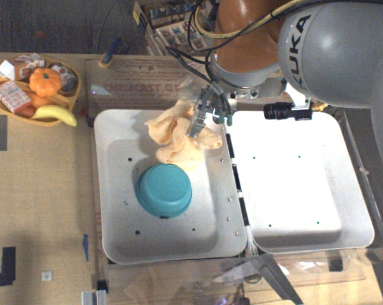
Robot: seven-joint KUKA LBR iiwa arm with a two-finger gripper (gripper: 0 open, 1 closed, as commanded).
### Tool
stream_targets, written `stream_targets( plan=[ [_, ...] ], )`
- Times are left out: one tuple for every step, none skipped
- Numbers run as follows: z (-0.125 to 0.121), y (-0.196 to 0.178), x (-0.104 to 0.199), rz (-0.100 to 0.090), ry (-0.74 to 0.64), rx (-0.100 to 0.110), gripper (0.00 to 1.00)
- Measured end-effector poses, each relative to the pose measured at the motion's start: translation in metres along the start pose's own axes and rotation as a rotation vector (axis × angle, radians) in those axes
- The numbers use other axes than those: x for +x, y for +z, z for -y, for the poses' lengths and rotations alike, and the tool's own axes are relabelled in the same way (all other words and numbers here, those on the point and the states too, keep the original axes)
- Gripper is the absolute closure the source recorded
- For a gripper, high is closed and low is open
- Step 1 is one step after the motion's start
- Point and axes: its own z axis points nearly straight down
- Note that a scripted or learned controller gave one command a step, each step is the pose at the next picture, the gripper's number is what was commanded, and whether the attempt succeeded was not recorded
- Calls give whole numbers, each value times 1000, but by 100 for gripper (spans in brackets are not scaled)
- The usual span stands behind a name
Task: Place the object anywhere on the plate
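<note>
Far left on the worktop point(45, 189), a basket point(4, 100) holds a small orange pumpkin point(45, 82) and a banana point(55, 114). The left bin point(115, 234) contains a teal plate point(165, 190), seemingly inverted, and just behind it a crumpled yellow cloth point(175, 135). The hand point(204, 116) hangs over the cloth's right part; whether it grips the cloth cannot be told. The right bin point(299, 189) adjoins.

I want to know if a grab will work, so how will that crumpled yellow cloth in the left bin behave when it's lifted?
The yellow cloth lies bunched in soft folds, so it is probably floppy and would drape and hang from the claw. It looks thin, so likely light. One edge lies beside the teal bowl, so dragging it might nudge that.
</note>
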Motion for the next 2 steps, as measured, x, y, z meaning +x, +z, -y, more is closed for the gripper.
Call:
stream_targets(
  plan=[
    [-48,5,15,4,-287,-2,100],
    [-47,4,15,4,-286,-3,0]
  ],
)
